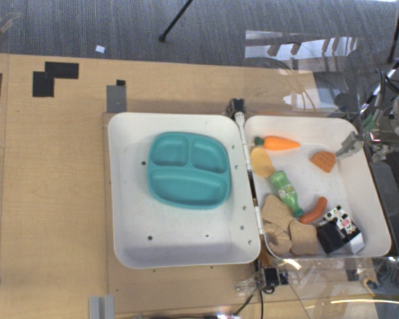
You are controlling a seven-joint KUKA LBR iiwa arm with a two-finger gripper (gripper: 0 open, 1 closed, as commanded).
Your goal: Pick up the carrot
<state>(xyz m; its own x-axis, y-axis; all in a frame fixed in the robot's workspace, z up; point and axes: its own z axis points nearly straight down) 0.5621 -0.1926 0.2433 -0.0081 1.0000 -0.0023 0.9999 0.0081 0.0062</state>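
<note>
Seeing the carrot (279, 143) lying at the right bin's (380, 212) top left, untouched.
We're watching the gripper (351, 146) hovering at the right wall; can't tell its state.

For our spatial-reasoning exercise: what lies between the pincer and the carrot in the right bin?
In the camera view, an orange waffle-like toy piece lies between the pincer and the carrot; otherwise bare white bin floor.
</note>
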